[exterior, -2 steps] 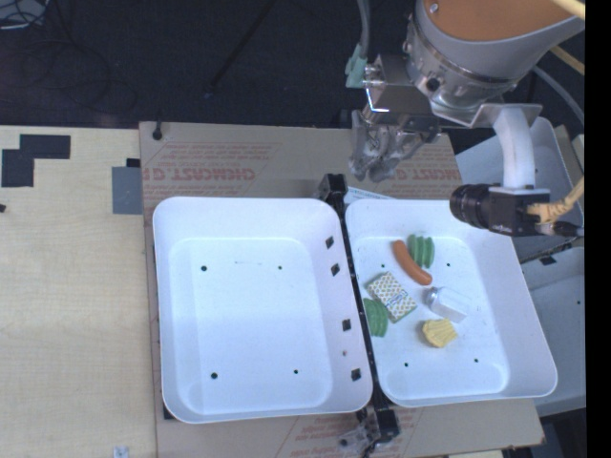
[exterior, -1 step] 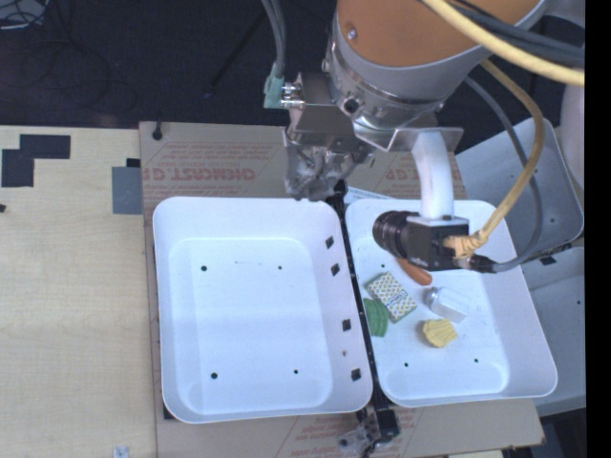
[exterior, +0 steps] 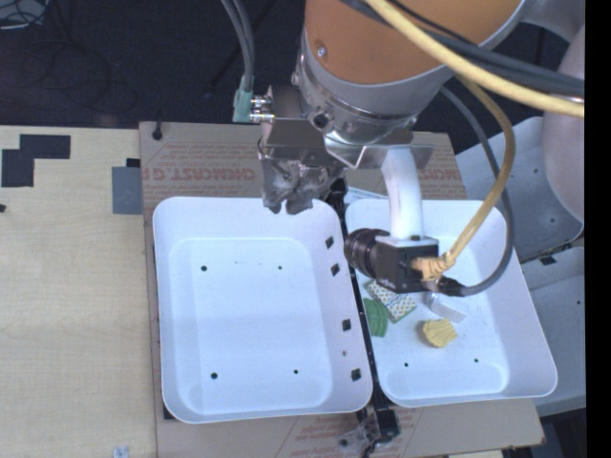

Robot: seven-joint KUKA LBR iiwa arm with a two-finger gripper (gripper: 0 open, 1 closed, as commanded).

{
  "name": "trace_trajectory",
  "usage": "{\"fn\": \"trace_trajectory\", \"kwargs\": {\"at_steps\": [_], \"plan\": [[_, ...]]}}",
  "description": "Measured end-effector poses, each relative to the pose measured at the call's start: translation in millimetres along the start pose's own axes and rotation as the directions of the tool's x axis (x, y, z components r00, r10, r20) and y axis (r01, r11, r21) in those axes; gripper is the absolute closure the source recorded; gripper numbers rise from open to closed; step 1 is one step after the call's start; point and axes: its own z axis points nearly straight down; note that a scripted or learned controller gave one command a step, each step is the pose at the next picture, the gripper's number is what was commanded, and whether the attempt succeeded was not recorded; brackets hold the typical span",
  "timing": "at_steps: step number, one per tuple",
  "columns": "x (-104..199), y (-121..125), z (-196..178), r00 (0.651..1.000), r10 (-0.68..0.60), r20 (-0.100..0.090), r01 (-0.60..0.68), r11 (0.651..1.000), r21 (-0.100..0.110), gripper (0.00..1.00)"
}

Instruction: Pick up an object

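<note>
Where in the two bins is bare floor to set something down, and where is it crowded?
The left shallow white bin is bare up to its far rim, where the grey two-finger gripper hangs. In the right shallow white bin, bare floor runs along the near wall, below the small yellow lump. Crowded: beside the divider, around the green-and-white patterned scrap.

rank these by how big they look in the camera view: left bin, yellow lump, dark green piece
1. left bin, by far the largest
2. yellow lump and dark green piece: they look about alike, so no ranking between them
</note>
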Motion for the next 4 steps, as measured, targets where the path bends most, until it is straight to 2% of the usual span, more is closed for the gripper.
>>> {"fn": "trace_trajectory", "kwargs": {"at_steps": [1,2,4], "plan": [[7.2,18.8,0.3,1.0,0.002,0.001,-0.002,1.0,-0.002,1.0],[6.7,18.2,0.0,1.0,0.003,0.001,-0.003,1.0,-0.002,0.0],[6.7,18.2,0.0,1.0,0.003,0.001,-0.003,1.0,-0.002,0.0]]}}
